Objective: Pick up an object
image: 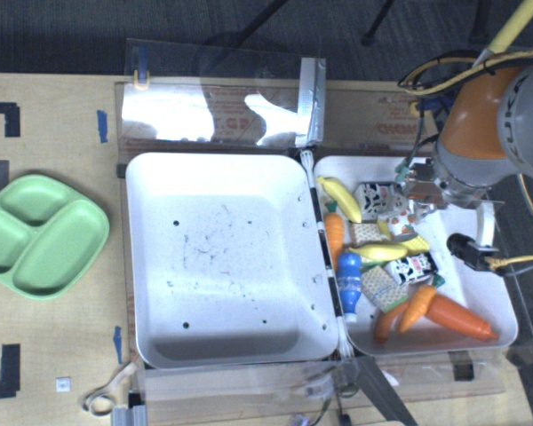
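The right bin (506, 313) holds a heap of toy food. A yellow banana (341, 198) lies at its back left and a second banana (386, 251) across the middle. A small orange carrot (334, 234) and a blue bottle (349, 282) lie along the left wall. A large carrot (453, 318) and a smaller one (400, 313) lie at the front. Black-and-white patterned boxes (373, 199) (413, 269) sit among them. My gripper (410, 204) is low over the back of the heap, beside the patterned box, below the orange wrist band (480, 118).
The left bin (151, 185) stands beside the right one, their walls meeting at a ridge (324, 247). A green divided plate (40, 233) rests on the bench at far left. A clear panel (213, 105) stands behind the bins. Cables (444, 65) hang near the arm.
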Tool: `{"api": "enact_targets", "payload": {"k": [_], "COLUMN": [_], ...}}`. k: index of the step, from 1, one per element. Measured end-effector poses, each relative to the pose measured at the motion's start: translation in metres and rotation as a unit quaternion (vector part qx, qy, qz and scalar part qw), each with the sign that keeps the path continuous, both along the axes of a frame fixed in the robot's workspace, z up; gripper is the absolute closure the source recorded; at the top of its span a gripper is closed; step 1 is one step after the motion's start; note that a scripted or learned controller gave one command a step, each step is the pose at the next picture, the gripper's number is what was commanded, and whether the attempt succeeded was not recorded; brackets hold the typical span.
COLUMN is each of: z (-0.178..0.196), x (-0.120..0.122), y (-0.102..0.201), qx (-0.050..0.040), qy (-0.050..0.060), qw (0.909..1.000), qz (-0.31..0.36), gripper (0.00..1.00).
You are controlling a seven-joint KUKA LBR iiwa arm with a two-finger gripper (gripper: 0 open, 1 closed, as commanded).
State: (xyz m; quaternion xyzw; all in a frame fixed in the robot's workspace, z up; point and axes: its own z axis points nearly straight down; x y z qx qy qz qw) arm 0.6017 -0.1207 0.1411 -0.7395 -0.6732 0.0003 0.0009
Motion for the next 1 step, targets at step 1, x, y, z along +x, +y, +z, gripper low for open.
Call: {"api": "enact_targets", "payload": {"k": [1], "z": [0.0855], "x": [-0.0021], "y": [0.0581], "qx": [-0.0008], "qy": [-0.001], "qw": [0.987], "qz": [-0.161], "gripper": [1.0]}}
